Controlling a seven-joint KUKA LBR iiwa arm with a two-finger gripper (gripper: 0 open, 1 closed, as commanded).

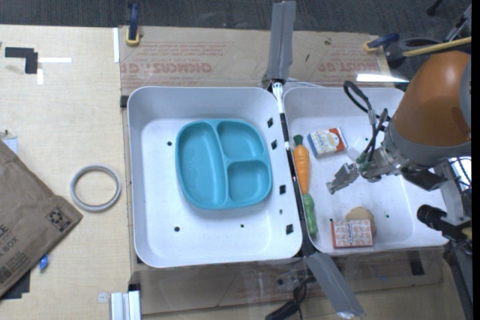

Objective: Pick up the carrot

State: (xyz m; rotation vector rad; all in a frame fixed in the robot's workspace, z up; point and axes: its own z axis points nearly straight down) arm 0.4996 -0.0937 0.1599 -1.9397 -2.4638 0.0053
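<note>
The carrot [301, 165] is seen lying lengthwise along the left wall of the right bin [397, 236], its green top pointing up the view, with a green vegetable [309, 212] just below it. The gripper [341, 180] is held to the carrot's right, near it but apart from it, with nothing gripped; whether the claw is released or clenched cannot be told. A clean pick is judged to need the gripper brought over the carrot's middle, the fingers set across its width, and room kept from the bin wall. The gripper's tip is small and blurred. The left bin [150, 236] is seen holding a teal divided plate [223, 163].
</note>
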